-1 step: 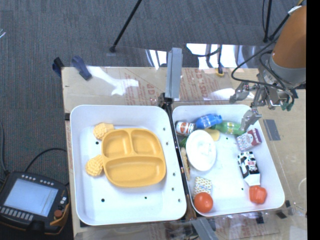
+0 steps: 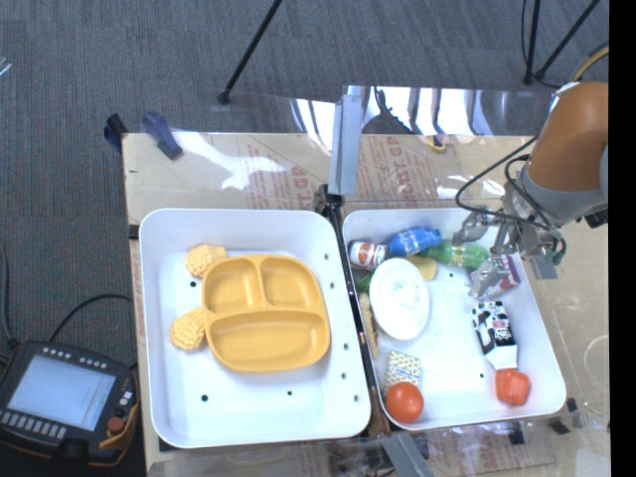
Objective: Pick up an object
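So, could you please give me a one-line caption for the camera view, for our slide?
KUKA arm's gripper hovers over the cluttered right bin, while the left bin holds a yellow divided plate.

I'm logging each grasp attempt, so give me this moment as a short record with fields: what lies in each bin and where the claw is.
left bin: white shallow bin holding a yellow plastic divided plate and two yellow waffle-textured toys
right bin: white shallow bin holding a white round lid, blue bottle, green bottle, black-and-white carton, two orange-red round toys
claw: claw over the right bin's upper right part
grasp: cannot tell
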### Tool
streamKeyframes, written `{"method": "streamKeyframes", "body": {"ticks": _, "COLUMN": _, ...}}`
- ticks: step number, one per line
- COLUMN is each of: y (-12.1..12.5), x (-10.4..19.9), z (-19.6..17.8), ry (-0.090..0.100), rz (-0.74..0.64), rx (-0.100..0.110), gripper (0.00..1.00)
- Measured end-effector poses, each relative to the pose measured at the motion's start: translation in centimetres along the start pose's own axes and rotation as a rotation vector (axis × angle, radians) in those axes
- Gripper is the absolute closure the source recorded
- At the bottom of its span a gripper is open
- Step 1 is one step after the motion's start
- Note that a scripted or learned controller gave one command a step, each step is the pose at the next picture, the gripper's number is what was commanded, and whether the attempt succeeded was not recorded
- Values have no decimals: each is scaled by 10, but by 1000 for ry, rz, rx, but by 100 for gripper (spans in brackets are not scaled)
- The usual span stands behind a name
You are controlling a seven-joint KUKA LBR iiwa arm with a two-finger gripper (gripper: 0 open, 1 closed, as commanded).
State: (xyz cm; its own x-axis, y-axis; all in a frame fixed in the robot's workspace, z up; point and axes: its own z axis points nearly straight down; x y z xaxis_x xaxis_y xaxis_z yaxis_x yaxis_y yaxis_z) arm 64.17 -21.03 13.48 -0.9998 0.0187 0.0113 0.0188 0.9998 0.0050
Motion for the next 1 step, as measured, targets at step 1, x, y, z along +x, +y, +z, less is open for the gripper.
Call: {"method": "streamKeyframes", "body": {"ticks": 1, "y": 0, "x": 62, "z": 51, "ry": -7, "rz": -39, "rx": 2, "gripper": 0}}
